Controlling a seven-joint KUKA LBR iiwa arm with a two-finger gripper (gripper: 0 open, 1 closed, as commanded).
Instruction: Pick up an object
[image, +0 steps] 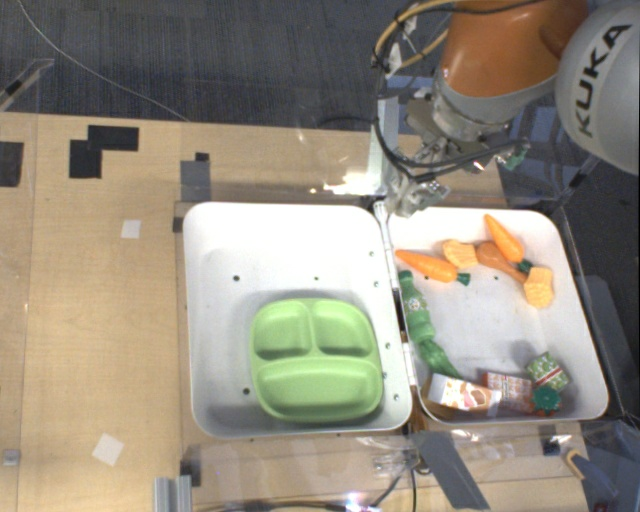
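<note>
My gripper (409, 196) hangs below the orange wrist band, over the far left corner of the right bin (578, 300). Nothing is visible in its grasp. In that bin lie an orange carrot (428, 265) just below the gripper, a second carrot (503, 237), a yellow-orange piece (459, 252) and another orange piece (538, 286). A green bottle-like object (420, 325) lies along the bin's left wall. Small packets (463, 393) (510, 384) and a green-topped item (547, 373) sit at the near edge.
The left bin (220, 250) holds a green divided plate (315, 358) in its near half. The ridge where the two bins meet (388, 290) runs right under the gripper. Cables hang from the wrist (400, 50).
</note>
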